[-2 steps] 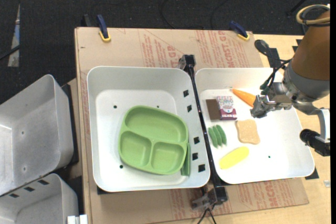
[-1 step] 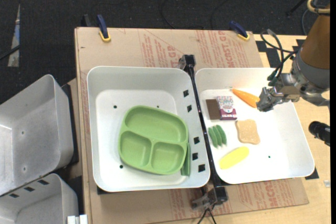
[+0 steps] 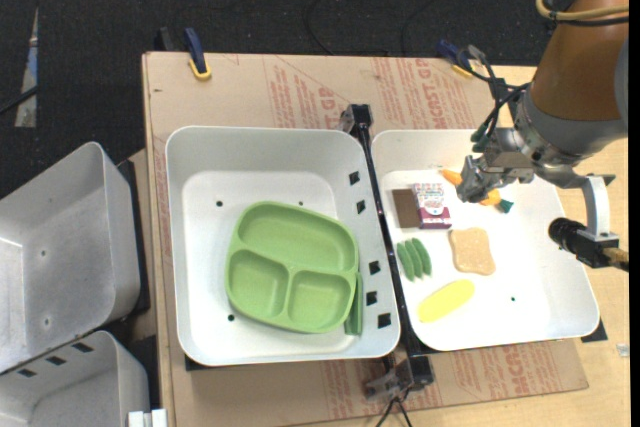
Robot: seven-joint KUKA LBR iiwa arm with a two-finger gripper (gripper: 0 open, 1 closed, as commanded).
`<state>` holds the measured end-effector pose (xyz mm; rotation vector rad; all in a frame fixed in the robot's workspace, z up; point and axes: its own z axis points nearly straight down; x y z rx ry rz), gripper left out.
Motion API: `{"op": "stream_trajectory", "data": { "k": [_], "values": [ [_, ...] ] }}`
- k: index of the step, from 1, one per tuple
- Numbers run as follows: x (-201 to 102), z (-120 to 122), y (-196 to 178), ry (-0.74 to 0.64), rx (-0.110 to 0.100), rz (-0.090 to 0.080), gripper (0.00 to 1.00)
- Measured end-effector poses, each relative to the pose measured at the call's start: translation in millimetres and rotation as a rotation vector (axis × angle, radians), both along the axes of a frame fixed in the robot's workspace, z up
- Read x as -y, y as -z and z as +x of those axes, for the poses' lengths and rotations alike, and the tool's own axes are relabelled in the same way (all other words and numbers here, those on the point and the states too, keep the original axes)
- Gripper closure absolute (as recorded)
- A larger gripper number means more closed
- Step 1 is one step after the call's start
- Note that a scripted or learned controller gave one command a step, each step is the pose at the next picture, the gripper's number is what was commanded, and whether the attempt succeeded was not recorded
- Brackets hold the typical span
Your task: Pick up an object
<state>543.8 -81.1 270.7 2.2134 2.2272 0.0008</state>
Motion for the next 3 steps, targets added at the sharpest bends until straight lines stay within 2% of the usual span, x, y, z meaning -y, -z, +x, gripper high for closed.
{"op": "stream_trajectory", "data": {
  "k": [2,3],
  "values": [
    [-87.5,40.6,6.6,0.0,0.001,0.0,1.0],
    [-131.4,74.4,27.2,-0.001,0.001,0.001,1.0]
  ]
}}
